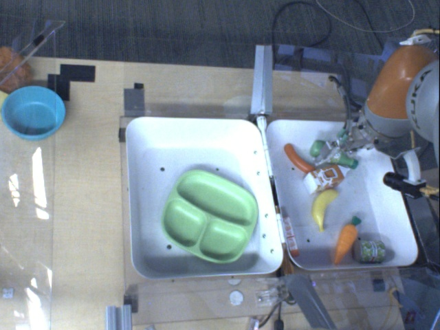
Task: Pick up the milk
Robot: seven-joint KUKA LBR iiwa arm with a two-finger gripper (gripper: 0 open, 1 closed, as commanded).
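**Pincer low at the back of the right bin, milk carton just beside it**

The pincer (346, 145) sits at the rear of the right bin (392, 205), over a clutter of small things; whether it is wide, narrow or holding anything cannot be told. A green bottle (318, 147) lies just to its left and another green item (347, 161) just below it. The milk carton (327, 176), white with brown print, lies on the bin floor near the pincer, touching the tip of the red sausage (299, 159) to its left. The banana (322, 209) lies just in front of the carton. Nearer the front are the carrot (345, 243) and a green can (371, 251). The left bin (144, 184) holds a green divided plate (210, 215). A blue bowl (33, 112) stands on the worktop (75, 218), well apart.
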